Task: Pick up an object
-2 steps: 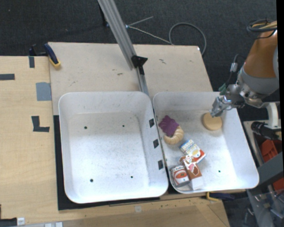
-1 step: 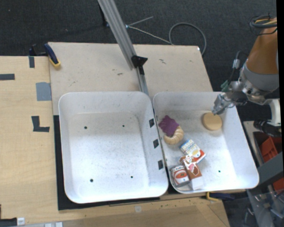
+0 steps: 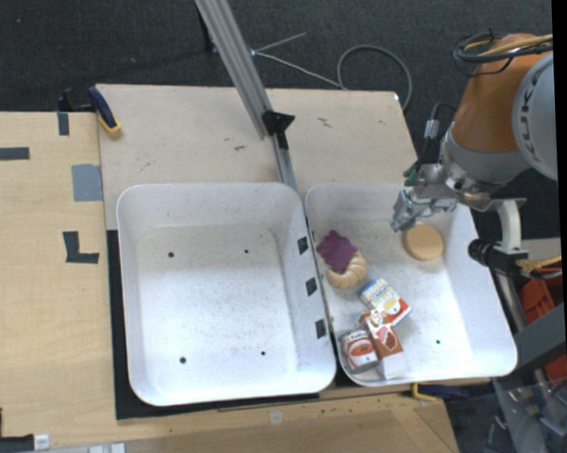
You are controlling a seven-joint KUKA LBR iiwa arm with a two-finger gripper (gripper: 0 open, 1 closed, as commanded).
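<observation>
My gripper (image 3: 402, 219) hangs over the upper right part of the right bin (image 3: 476, 339), just left of a round tan disc (image 3: 423, 244) that lies on the bin floor. Near the bin's left wall a purple object (image 3: 337, 249) rests against a tan bun-like piece (image 3: 346, 272). Below them lie a small white carton (image 3: 384, 301) with coloured print and a red and white carton (image 3: 369, 344) near the front rim. I see nothing between the gripper's fingers from this angle.
The left bin (image 3: 140, 274) sits beside the right one, sharing a raised rim down the middle. A slanted metal bar (image 3: 244, 68) comes down from the top to the bins' junction. A cable (image 3: 379, 62) loops on the dark floor behind.
</observation>
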